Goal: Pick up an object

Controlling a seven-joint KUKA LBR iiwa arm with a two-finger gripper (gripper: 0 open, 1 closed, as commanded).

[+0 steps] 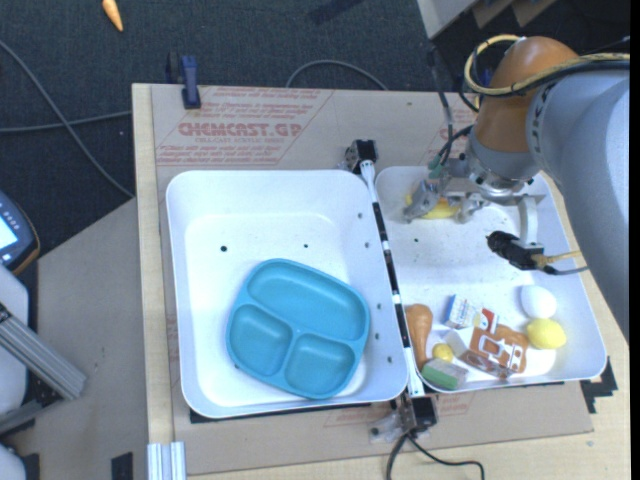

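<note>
My gripper (441, 194) is low over the far left part of the right bin (470, 258). A small yellow object (428, 209) lies right under it, partly hidden by the gripper, and I cannot tell whether it is gripped. Several items crowd the near end of that bin: an orange carrot-shaped piece (418, 322), a small white carton (460, 311), an orange and white box (497, 346), a white egg (538, 300), a yellow lemon (546, 334) and a green piece (443, 374).
The left bin (260, 213) holds a blue divided plate (297, 326) near its front. A rail (385, 258) separates the two bins. A black clip (187, 72) stands at the bench's far left edge. A small carrot (112, 11) lies on the floor.
</note>
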